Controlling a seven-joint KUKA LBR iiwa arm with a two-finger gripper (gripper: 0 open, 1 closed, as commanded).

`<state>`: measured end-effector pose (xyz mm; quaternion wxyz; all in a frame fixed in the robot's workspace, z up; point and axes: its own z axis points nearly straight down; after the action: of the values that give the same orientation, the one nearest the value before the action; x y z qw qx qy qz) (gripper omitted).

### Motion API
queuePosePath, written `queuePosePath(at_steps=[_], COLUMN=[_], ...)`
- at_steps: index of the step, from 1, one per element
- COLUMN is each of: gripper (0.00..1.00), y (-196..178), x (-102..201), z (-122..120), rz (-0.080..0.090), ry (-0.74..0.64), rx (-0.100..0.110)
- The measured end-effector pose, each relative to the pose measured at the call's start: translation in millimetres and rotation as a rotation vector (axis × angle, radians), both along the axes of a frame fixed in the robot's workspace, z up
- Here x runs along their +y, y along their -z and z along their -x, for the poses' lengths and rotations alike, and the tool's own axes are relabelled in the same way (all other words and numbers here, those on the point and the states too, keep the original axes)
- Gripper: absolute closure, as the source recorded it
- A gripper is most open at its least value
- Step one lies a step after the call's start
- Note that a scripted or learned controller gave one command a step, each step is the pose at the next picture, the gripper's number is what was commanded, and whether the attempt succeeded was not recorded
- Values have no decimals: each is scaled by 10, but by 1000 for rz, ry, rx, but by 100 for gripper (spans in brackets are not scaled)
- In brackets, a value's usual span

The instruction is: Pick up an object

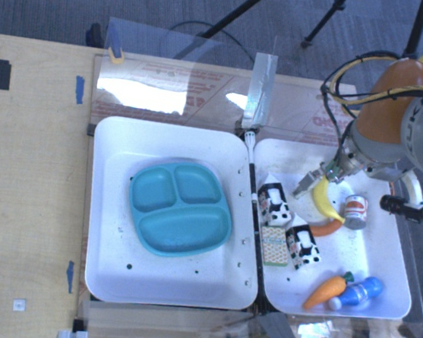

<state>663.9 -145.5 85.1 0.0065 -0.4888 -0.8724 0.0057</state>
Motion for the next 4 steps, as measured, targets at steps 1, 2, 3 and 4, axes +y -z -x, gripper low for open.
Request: queuePosePath(at_steps=[1, 2, 3, 4], gripper=[0, 0, 100, 100], y=[-2, -7, -94, -414], x=[-52, -53, -70, 149], z=[9, 490, 464, 554], rz=[-2, -4, -4, -5], ry=[-79, -21, -17, -196], rx=[4, -22, -27, -18])
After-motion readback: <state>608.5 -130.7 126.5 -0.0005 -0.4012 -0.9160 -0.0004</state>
